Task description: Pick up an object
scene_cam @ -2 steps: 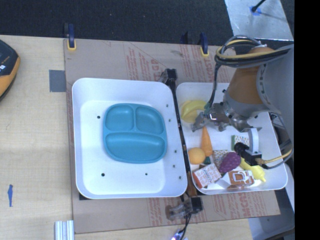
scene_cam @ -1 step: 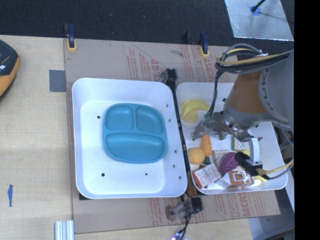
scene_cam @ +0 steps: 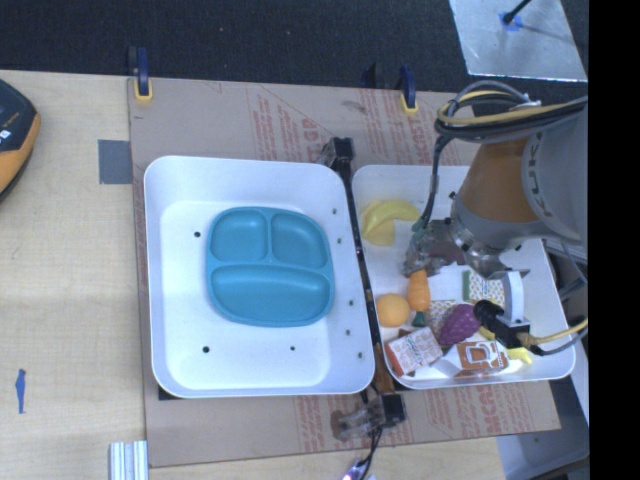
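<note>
The right white bin (scene_cam: 560, 368) holds a heap of small items. A yellow banana-shaped piece (scene_cam: 388, 220) lies at its far left. An orange ball (scene_cam: 393, 310) sits by the bin's left wall, and a small orange carrot-like piece (scene_cam: 418, 291) is just right of it. A purple grape cluster (scene_cam: 458, 322), a red and white carton (scene_cam: 413, 350) and an orange and white box (scene_cam: 481, 357) lie toward the near edge. My gripper (scene_cam: 424, 256) hangs low inside this bin, between the yellow piece and the carrot-like piece, right above the latter.
The left white bin (scene_cam: 170, 268) bears a blue divided plate (scene_cam: 268, 266). A green and white patterned packet (scene_cam: 491, 290) lies under the wrist. The arm covers the right bin's far right part. A black clip (scene_cam: 340, 152) sits between the bins.
</note>
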`<state>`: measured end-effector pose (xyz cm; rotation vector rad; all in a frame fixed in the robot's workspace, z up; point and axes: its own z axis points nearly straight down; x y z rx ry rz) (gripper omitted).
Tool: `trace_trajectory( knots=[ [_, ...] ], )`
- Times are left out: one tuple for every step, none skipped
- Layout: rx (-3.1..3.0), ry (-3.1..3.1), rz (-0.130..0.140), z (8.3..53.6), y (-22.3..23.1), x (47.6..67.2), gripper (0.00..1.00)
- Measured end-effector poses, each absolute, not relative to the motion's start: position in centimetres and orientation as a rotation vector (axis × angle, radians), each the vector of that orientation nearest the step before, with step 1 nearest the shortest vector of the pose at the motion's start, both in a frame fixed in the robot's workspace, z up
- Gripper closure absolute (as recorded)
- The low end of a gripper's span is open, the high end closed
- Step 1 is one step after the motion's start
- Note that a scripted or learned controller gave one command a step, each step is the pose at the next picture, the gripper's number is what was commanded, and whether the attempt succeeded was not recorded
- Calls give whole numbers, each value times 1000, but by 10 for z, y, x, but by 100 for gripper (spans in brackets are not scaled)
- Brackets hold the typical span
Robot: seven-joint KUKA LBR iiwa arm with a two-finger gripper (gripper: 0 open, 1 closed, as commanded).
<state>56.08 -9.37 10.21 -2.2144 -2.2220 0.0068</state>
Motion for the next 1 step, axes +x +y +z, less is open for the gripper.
trace_trajectory(
  knots=[
    [-2211, -2236, -11, 198, -27, 574, 100]
  ],
)
